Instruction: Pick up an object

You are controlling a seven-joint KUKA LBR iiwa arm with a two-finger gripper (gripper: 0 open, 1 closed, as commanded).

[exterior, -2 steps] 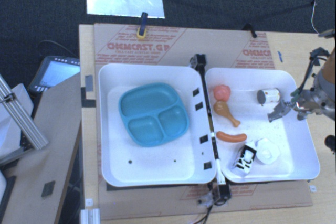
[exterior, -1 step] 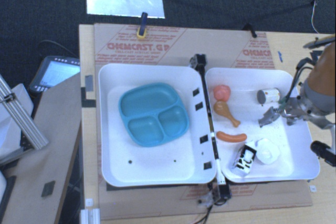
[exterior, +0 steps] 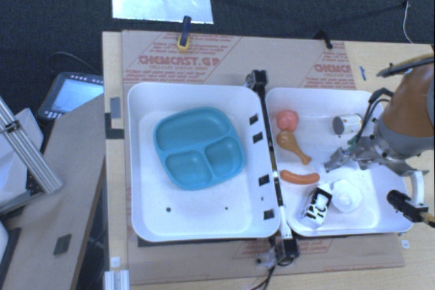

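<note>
Two bins (exterior: 204, 95), one tray (exterior: 198, 147), perhaps six items (exterior: 299, 177)

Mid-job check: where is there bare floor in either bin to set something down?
Left bin: bare strip along the front, below the blue tray. Right bin: small patch between pink ball and silver cylinder; elsewhere crowded by drumstick, sausage and the arm.

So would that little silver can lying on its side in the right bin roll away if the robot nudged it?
Probably. The small silver cylindrical can lies on its side, so a sideways push would likely roll it. It looks small and light, and its shiny surface may be slippery to grip.
</note>
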